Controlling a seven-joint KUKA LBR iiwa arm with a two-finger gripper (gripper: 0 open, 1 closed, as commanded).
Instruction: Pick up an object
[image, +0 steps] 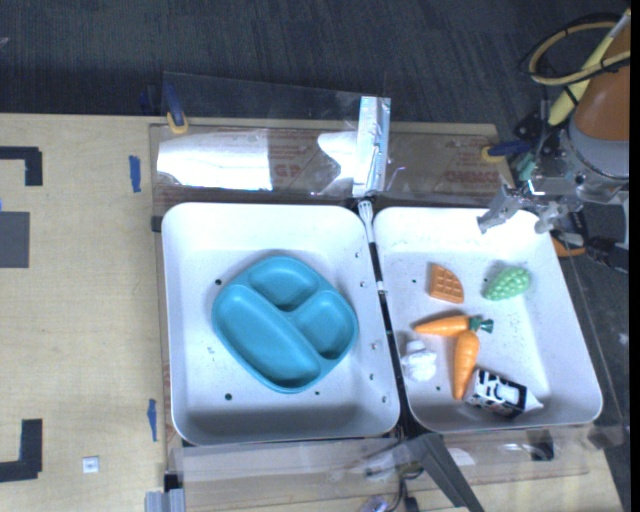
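**Bench state: gripper above right bin's far corner**

The left bin (180, 330) held a blue divided plate (285, 322). The right bin (575, 345) held two carrots (458, 345), a green knobbly item (507, 283) and an orange waffle piece (446, 283). The gripper (515, 212) carried nothing; finger state could not be determined

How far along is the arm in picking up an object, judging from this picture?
Nothing looks picked up yet. The tool sits over the back corner of the right bin, with nothing seen in it. The two carrots, the waffle piece and the green item all lie on the bin floor. Left to do: move over one, descend, grip and lift.
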